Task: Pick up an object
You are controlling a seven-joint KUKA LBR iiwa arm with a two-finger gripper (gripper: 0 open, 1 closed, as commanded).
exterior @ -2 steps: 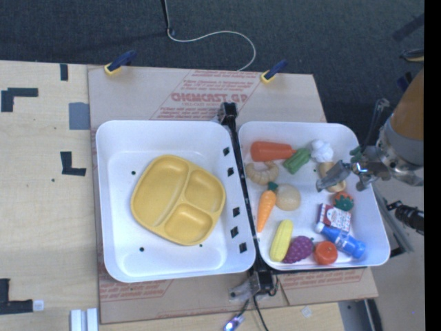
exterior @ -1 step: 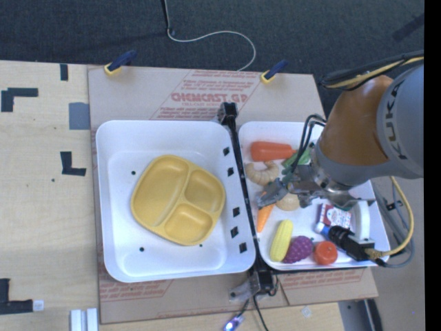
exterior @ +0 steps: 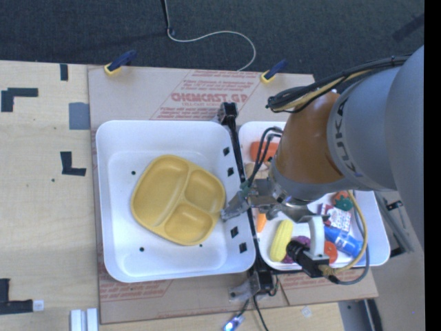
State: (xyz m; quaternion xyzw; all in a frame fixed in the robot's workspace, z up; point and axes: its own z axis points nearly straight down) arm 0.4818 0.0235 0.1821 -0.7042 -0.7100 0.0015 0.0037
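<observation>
A yellow divided plate [exterior: 176, 198] lies tilted in the left white bin [exterior: 110, 185]. My gripper [exterior: 236, 204] hangs low over the wall between the two bins, right at the plate's right edge. The grey arm with its orange band [exterior: 310, 150] covers much of the right bin [exterior: 382, 233]. Around the arm I see a yellow corn-like object [exterior: 281, 240], a blue tube [exterior: 342, 240], a red-and-white packet [exterior: 339, 216], a purple piece [exterior: 300, 243] and an orange item [exterior: 262, 150]. Nothing shows as held.
A black bar [exterior: 233, 143] runs along the divide between the bins. Two blue-and-yellow clamps [exterior: 119, 61] [exterior: 273, 69] pin the cardboard sheet at the back. A thin cable [exterior: 207, 36] loops behind the bench. Cables trail off the arm's wrist [exterior: 324, 95].
</observation>
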